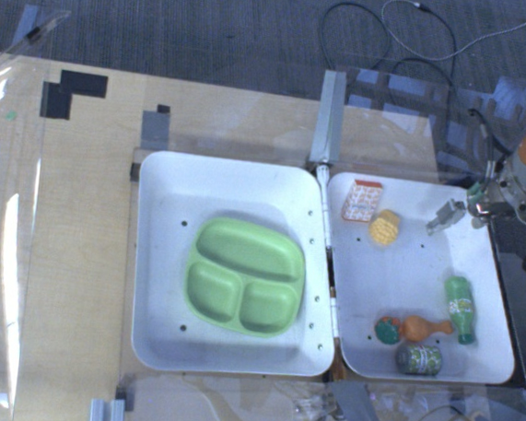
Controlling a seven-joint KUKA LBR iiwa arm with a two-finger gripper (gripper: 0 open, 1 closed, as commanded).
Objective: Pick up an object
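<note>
Honestly, I can't tell the gripper's (447, 216) state; the corn (384, 228) just beside it could roll away.

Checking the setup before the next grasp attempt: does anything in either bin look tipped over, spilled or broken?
Nothing looks spilled or broken. The green bottle and the can lie on their sides in the right bin, which is normal for loose pick items. The green tray sits flat in the left bin, a little askew to its walls.
</note>
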